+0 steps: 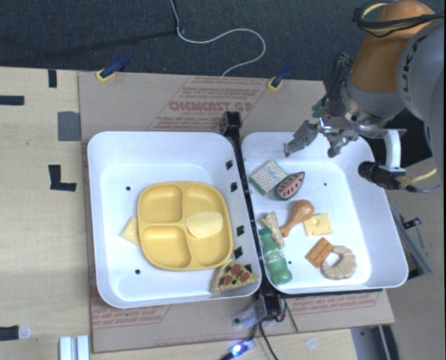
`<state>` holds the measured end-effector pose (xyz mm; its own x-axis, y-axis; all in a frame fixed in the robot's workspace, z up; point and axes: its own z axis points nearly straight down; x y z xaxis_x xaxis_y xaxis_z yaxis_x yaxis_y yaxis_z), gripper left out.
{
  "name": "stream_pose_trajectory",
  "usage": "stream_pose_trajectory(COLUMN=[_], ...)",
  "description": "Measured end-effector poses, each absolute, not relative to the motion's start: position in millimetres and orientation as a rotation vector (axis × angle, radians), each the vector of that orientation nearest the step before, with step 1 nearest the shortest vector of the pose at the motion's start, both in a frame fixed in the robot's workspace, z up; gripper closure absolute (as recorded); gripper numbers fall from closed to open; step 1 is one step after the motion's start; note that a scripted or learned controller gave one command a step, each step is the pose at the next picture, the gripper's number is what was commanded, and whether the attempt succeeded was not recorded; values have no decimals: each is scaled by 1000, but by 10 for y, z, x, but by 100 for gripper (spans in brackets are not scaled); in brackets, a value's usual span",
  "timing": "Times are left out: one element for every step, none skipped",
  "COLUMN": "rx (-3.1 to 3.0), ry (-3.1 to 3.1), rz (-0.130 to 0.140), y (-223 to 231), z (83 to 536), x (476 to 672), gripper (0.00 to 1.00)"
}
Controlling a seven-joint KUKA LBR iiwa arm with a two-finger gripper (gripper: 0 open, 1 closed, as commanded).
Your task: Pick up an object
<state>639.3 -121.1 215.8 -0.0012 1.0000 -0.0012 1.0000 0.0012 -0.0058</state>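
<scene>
The right bin (372,223) is my landmark. The left bin (106,201) adjoins it and carries a yellow divided plate (181,227). My gripper (314,144) hangs over the right bin's far edge, fingers spread apart with nothing between them. Nearest below it, toward the bin's middle, lie the checkered sponge (268,176) and watermelon slice (290,185). Further toward the near side sit the green bottle (274,258), drumstick (297,215) and cheese (318,224).

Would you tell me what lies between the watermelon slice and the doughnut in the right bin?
In the camera view, the drumstick and the cheese square lie between the watermelon slice and the doughnut.
</scene>
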Motion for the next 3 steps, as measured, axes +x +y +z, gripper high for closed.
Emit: stream_pose_trajectory(rx=[-2217, -2217, -2222], ry=[-2221, -2221, -2224], rz=[8, 7, -1], y=[-1231, -1245, -1243], z=[1712, 1256, 861], x=[6412, 6348, 6361], gripper=[0, 0, 0])
